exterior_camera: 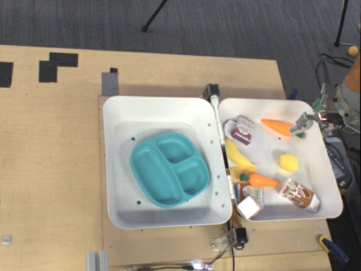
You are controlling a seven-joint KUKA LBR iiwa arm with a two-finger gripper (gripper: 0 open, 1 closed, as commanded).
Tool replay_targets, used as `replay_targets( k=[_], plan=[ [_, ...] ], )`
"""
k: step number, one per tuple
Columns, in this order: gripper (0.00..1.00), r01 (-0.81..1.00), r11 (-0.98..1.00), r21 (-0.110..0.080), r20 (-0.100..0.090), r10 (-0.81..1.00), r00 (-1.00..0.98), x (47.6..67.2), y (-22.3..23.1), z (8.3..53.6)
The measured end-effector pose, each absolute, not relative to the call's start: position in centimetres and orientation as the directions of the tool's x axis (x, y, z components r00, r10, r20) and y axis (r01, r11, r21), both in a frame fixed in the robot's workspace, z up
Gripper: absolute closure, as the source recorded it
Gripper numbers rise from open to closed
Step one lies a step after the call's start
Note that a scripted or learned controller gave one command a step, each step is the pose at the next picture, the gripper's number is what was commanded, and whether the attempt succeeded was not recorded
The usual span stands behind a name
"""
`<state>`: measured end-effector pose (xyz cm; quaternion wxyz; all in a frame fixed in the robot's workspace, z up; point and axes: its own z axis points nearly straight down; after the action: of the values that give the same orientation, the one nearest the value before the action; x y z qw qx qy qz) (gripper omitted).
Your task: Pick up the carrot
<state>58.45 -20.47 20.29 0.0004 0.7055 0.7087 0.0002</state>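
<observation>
While the arm reaches in from the right:
Gripper (303,125): at the carrot's right tip; I can't tell its state.
Carrot (276,126): right bin (321,151), upper part.
Second carrot (262,180): lower, beside the banana (237,155).
Lemon (289,162): between them.

Left bin (113,168): teal divided plate (170,168); right bin (333,205): banana (238,156), lemon (289,162), purple-labelled packet (242,130), brown carton (299,195), small white box (249,206).

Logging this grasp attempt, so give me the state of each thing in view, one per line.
gripper: at the right bin's far right edge, beside a carrot's tip
carrot: lying flat in the bin
second carrot: lying flat
banana: lying flat
lemon: resting, untouched
teal tray: upright in the left bin
</observation>
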Motion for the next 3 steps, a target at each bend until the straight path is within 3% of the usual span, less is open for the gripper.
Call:
replay_targets(
  k=[1,2,3],
  plan=[
    [0.0,1.0,-0.007,0.001,0.003,1.0,0.007,62.8,-20.4,9.4],
    [0.0,0.989,-0.144,-0.021,0.0,0.99,0.144,66.5,-17.8,8.2],
    [1.0,0.99,-0.139,-0.028,-0.003,0.99,0.139,66.4,-17.9,9.0]
  ],
)
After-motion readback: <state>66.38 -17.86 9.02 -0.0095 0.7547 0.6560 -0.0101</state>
